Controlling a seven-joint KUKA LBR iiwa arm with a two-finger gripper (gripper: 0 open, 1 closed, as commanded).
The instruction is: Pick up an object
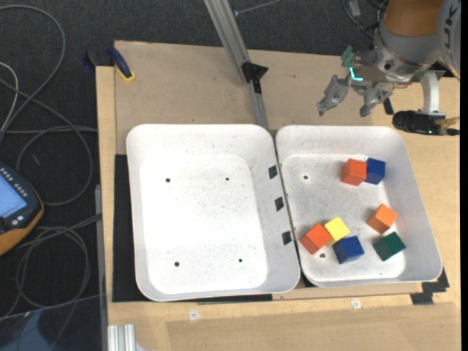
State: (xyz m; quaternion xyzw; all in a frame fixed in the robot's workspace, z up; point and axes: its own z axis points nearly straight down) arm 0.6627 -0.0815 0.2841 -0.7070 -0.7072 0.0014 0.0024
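Gripper (349, 102): two-finger metal gripper is hanging above the tabletop behind the right shallow white bin (413, 163), fingers spread wide, holding nothing.
Targets: small coloured cubes are lying in that bin.
Risk: orange cube (354, 172) is touching blue cube (375, 170), likely blocking a finger.

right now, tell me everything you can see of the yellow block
The yellow block is a small, plain cube, smooth like painted wood or plastic. It lies in the right bin, near the front, turned at an angle to the bin's walls. An orange block touches its left side and a blue block sits against its front.
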